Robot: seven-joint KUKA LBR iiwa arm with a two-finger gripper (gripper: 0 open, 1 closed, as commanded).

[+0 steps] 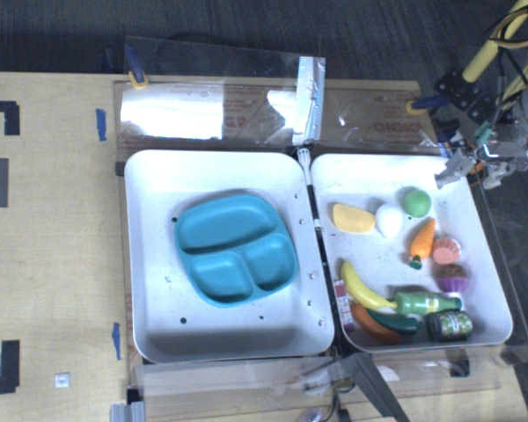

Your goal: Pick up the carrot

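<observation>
Left bin [150,236]: white and shallow, holding a blue divided plate [236,246] that lies tilted, with one large compartment toward the top and two smaller ones below.
Divider: a clear upright panel [310,99] stands behind the seam where the two bins meet.
Right bin [370,170]: white, with all the toy food gathered in it.
Yellow piece [353,219]: a rounded block near the bin's left wall, just beside a white ball [389,221].
Banana [363,288]: curves along the lower left, above a dark orange piece [378,325] at the bottom edge.
Green ball [415,202]: sits just above the carrot.
Carrot [421,240]: orange, lying slanted near the bin's middle — green tip pointing down, touching nothing but the bin floor as far as one can tell; a pink round piece [446,251] is just beside it on the right.
Purple piece [452,278]: below the pink one.
Green bottle [427,303]: lies on its side above a dark can [449,325].
Gripper [462,167]: at the bin's upper right corner, well apart from the carrot — whether its jaws are released or clenched, I cannot tell.
</observation>
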